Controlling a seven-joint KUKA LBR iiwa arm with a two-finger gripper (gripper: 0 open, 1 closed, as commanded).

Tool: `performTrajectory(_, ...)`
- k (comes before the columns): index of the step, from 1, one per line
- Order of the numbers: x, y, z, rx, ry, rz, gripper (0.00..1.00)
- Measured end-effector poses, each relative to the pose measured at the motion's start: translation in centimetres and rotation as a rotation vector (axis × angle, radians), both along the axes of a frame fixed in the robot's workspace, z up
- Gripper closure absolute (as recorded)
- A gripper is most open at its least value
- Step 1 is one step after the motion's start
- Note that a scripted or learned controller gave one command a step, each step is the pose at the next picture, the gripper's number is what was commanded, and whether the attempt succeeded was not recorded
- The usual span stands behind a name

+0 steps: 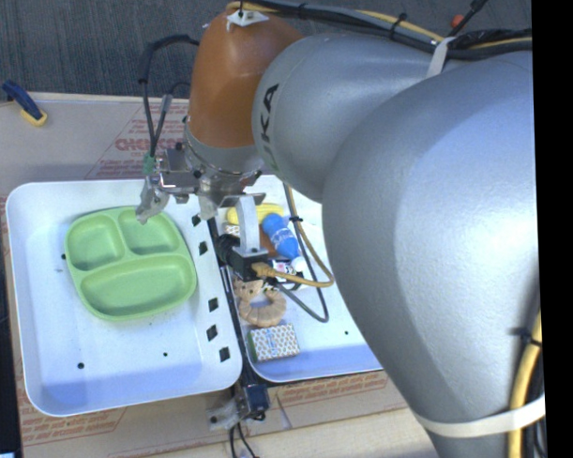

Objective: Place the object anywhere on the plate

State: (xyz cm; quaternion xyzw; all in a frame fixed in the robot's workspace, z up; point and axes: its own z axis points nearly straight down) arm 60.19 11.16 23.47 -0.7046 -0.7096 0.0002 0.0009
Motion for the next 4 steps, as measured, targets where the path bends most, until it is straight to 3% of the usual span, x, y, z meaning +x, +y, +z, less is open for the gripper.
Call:
performTrajectory(1, 0.0, 0.0, 1.0, 0.0, 0.001, 0.005, 1.0)
performTrajectory(2, -1.1, -4.0, 13.3, -0.002, -0.004, -0.001, 1.0)
performTrajectory(4, -1.6, 10.1, 15.6, 0.0, -0.003, 0.001, 1.0)
